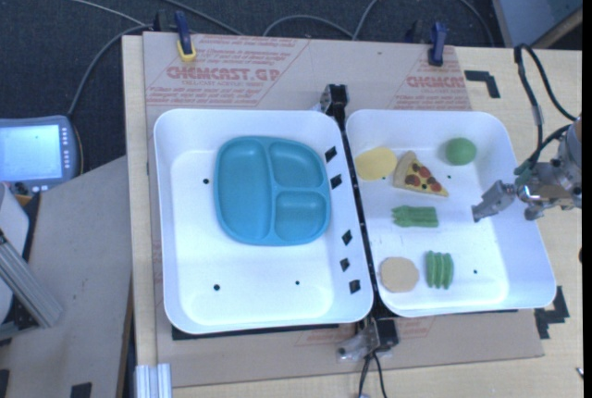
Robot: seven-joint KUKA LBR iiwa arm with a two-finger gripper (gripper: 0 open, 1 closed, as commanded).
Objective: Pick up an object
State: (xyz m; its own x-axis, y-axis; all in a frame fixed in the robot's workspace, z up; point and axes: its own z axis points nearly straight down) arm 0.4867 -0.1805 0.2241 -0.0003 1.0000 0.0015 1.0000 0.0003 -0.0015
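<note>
The right bin holds several toy foods: a yellow round piece, a pizza slice, a green ball, a flat green piece, a tan disc and a ribbed green piece. My gripper hovers over the bin's right side, to the right of the flat green piece and below the green ball. It is open, with nothing between its fingers. One dark finger points down-left.
A teal divided plate lies in the left bin. A black divider with clips separates the bins. Clamps hold the cardboard at the back. Cables hang by the arm on the right.
</note>
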